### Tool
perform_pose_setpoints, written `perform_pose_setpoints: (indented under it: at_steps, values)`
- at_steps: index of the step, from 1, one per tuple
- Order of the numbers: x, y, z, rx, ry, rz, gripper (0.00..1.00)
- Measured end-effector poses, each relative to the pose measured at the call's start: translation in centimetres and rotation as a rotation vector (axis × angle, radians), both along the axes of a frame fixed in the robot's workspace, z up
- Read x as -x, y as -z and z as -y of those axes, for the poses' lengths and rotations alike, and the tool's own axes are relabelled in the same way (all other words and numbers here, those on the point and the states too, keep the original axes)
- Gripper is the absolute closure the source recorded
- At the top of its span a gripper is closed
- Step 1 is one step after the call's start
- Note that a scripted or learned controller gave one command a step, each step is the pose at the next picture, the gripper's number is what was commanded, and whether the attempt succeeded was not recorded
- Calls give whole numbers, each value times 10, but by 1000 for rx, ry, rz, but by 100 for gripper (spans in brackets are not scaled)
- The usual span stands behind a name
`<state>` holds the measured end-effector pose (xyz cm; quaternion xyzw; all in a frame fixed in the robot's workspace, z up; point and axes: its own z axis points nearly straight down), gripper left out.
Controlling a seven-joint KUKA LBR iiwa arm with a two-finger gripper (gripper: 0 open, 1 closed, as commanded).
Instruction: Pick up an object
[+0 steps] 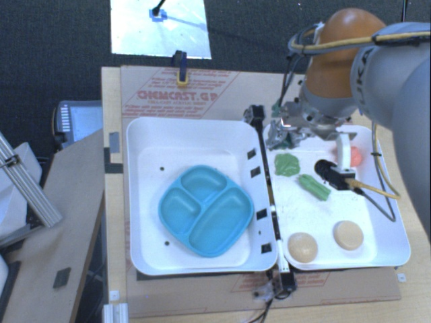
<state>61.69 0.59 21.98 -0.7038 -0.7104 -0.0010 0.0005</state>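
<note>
Reaching in from the right with the grey arm (397, 79), orange band (343, 46) above the wrist, and hanging the gripper (281, 134) over the far left corner of the right bin (390, 244), just beside the wall shared with the left bin (145, 147). Cannot tell whether spread or pressed together. Lying just on the near side of the gripper, on the bin floor: a green leafy lump (287, 165). Lying a little further toward the near right, close to the lump, contact not clear: a green stick (314, 187), slanted across the floor. Sitting near the far right wall, partly hidden behind robot parts: a pink piece (355, 157). Resting along the near edge of the same bin, apart from each other: a tan left bun (302, 246) at the near left corner and a tan right bun (349, 235) toward the middle of that edge. Lying flat in the middle of the left bin: a blue plate (205, 209) with three compartments, turned at an angle to the bin walls.
</note>
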Motion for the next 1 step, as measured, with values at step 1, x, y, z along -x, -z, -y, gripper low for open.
perform_pose_setpoints:
  at_steps: [1]
  values:
    - [7,-5,-60,-1,-2,0,100]
